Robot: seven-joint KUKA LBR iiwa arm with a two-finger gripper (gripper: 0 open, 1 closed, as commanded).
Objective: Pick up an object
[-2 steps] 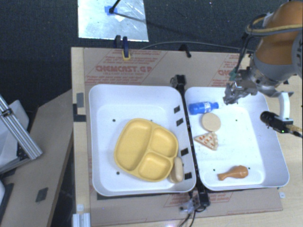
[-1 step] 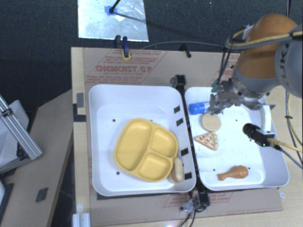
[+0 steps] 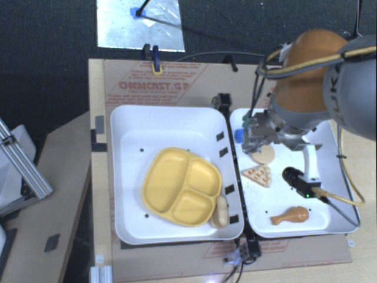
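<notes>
While gripper point(image 3: 257, 141) sits low in right bin point(image 3: 336, 220), frame centre-right, finger state not discernible | round cookie point(image 3: 264, 155) directly beneath, nearest candidate | waffle wedge point(image 3: 258, 175), drumstick point(image 3: 290, 216) lie lower | nothing visibly lifted; pick judged pending

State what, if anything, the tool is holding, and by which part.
It cannot be told. The tool is low in the right bin, over a round cookie, with no object visibly in its grip.

arm point(image 3: 330, 69): cut off at right edge | end effector point(image 3: 257, 139): fingers perhaps hiding cookie point(image 3: 264, 155) top
</notes>
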